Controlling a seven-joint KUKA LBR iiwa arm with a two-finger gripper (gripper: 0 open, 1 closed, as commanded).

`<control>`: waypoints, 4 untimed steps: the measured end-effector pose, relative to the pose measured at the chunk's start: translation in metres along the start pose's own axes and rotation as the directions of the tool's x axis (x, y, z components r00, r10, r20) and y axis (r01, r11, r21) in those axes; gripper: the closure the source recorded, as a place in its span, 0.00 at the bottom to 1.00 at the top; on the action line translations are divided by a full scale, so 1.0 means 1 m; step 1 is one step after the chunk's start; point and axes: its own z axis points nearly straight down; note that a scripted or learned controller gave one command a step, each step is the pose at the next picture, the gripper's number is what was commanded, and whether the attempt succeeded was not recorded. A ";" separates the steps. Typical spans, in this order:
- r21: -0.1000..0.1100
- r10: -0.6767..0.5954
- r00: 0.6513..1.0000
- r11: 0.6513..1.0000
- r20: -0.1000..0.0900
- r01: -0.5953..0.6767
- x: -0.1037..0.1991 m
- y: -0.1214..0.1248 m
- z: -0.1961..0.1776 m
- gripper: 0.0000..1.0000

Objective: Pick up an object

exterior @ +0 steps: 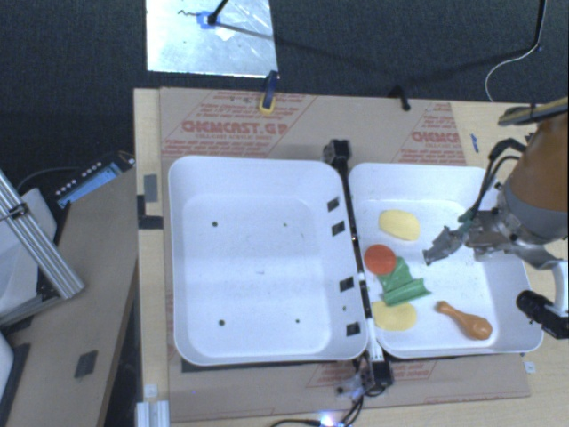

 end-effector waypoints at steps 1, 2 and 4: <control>0.005 -0.002 1.000 1.000 -0.003 0.002 0.037 -0.009 0.120 0.00; 0.001 0.002 1.000 1.000 0.000 -0.002 0.035 -0.008 0.116 0.00; -0.010 -0.008 1.000 1.000 0.000 0.008 0.111 0.080 0.032 1.00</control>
